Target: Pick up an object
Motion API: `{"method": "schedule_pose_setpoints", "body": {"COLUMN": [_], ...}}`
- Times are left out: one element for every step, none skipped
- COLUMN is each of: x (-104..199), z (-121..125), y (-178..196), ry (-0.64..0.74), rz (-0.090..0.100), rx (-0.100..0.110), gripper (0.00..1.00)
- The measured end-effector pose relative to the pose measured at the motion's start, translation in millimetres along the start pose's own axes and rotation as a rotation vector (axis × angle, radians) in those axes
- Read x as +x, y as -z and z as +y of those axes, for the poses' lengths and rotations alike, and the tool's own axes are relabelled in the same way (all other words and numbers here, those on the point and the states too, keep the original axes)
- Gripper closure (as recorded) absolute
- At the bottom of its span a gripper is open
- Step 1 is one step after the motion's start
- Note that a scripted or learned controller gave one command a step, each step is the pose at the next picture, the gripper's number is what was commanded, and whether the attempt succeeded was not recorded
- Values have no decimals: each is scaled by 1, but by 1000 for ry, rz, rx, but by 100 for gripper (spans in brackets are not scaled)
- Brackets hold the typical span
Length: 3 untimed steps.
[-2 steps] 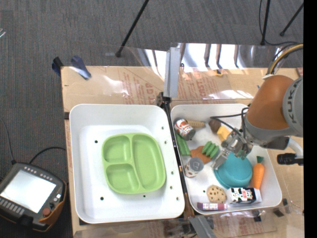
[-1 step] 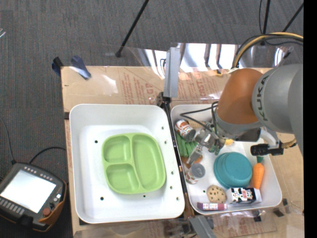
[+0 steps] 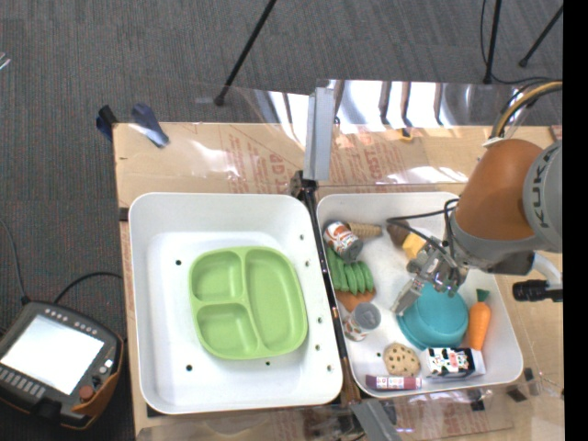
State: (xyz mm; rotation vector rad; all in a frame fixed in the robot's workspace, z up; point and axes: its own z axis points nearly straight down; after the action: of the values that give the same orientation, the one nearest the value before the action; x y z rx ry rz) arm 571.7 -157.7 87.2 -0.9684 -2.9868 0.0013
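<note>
My gripper point(image 3: 426, 292) hangs low in the right bin point(image 3: 507, 347), at the upper-left rim of a teal bowl point(image 3: 439, 323). Its fingers look spread apart; one finger point(image 3: 405, 301) points down-left just outside the bowl and the other sits over the bowl's top rim. Nothing shows held between them. An orange carrot point(image 3: 478, 325) lies just right of the bowl. Below it are a cookie point(image 3: 401, 358), a small milk carton point(image 3: 452, 363) and a thin pink bar point(image 3: 395, 382). A yellow piece point(image 3: 413, 244) lies just up-left of the wrist.
At the right bin's left side are a small can point(image 3: 343, 239), green pea pods point(image 3: 353, 275) on an orange piece, and a grey cup point(image 3: 366, 318). The left bin point(image 3: 156, 246) holds a green divided plate point(image 3: 248, 301). A tablet point(image 3: 50, 352) lies on the floor at left.
</note>
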Motion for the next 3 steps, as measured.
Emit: {"method": "schedule_pose_setpoints", "body": {"x": [10,18,-40], "z": [87,-29,61], "y": [0,0,0], "ry": [-150,-74,-146], "rz": [1,2,1], "rx": [-2,-2,-2], "gripper": [0,0,0]}}
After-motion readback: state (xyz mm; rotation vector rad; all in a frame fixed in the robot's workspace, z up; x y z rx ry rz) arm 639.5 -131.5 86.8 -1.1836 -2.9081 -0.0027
